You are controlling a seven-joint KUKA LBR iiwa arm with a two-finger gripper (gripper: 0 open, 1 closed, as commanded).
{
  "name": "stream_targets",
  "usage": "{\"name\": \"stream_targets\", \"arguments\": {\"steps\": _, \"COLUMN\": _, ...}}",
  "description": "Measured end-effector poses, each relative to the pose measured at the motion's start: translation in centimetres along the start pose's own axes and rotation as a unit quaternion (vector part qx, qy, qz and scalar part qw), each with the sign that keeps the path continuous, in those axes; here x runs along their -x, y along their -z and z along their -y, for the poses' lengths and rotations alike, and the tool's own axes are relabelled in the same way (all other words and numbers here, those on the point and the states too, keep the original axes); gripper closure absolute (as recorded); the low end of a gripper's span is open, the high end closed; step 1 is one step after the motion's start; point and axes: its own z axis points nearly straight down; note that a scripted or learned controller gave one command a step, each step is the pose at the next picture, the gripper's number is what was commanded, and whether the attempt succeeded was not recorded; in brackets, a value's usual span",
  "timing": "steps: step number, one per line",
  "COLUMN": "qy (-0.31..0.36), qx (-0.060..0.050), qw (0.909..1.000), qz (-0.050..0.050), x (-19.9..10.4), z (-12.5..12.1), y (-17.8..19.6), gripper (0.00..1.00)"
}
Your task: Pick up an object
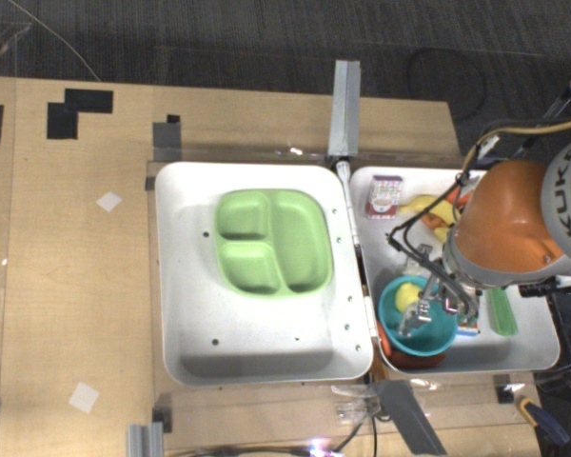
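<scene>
Robot arm reaching into the right-hand bin (533, 350), its gripper (417, 320) lowered over a teal bowl (414, 329).

The bowl sat at about seven o'clock in the right bin, near the front left corner, with something yellow (406, 296) inside. Whether the claw was open or closed could not be told; metal and cable hid it. The bowl looked like light, rigid plastic, probably smooth and slippery, so pinching its rim seemed the surest hold. A small packet (385, 195) lay at eleven o'clock. A green divided tray (271, 241) rested in the left bin (186, 284).
</scene>
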Motion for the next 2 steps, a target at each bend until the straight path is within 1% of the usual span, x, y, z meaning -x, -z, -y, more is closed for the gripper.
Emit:
{"name": "stream_targets", "arguments": {"steps": 1, "qy": 0.022, "qx": -0.002, "qw": 0.9996, "qz": -0.02, "x": 11.7, "z": 3.7, "y": 4.0, "gripper": 0.0}}
{"name": "stream_targets", "arguments": {"steps": 2, "qy": 0.005, "qx": -0.002, "qw": 0.9998, "qz": -0.021, "x": 8.9, "z": 2.5, "y": -0.1, "gripper": 0.0}}
